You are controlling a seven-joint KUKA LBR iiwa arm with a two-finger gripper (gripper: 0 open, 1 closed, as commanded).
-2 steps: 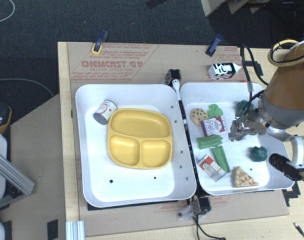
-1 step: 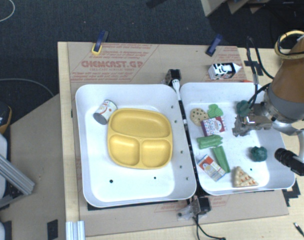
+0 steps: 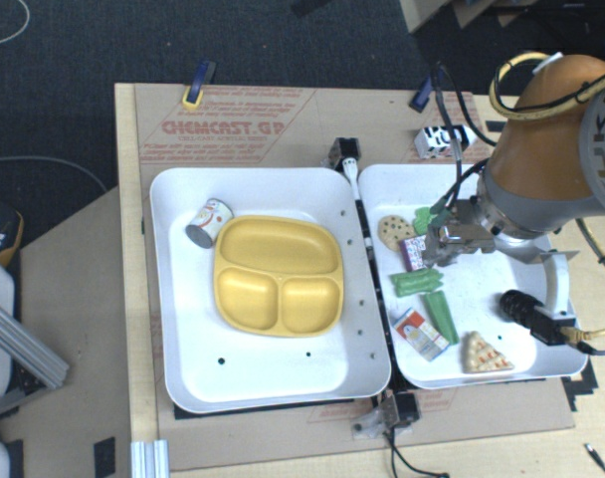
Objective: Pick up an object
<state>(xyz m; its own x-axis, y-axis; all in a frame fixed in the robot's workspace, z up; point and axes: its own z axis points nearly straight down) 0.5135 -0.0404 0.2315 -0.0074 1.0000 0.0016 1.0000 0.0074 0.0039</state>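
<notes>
Your pizza slice (image 3: 487, 355) lies at the right bin's (image 3: 561, 368) front edge; behind it, the gripper (image 3: 437, 247) clenches a purple packet (image 3: 414, 254).

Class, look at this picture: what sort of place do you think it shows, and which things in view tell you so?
Probably a robotics lab or test bench: a robot arm reaches over two white bins of toy food, such as a pizza slice, on a board amid loose cables.

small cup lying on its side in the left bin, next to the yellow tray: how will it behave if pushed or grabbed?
The cup lies on its side, so a push would probably roll it. It rests beside the yellow tray, which may stop a roll that way. It looks small and hollow, likely light.
</notes>
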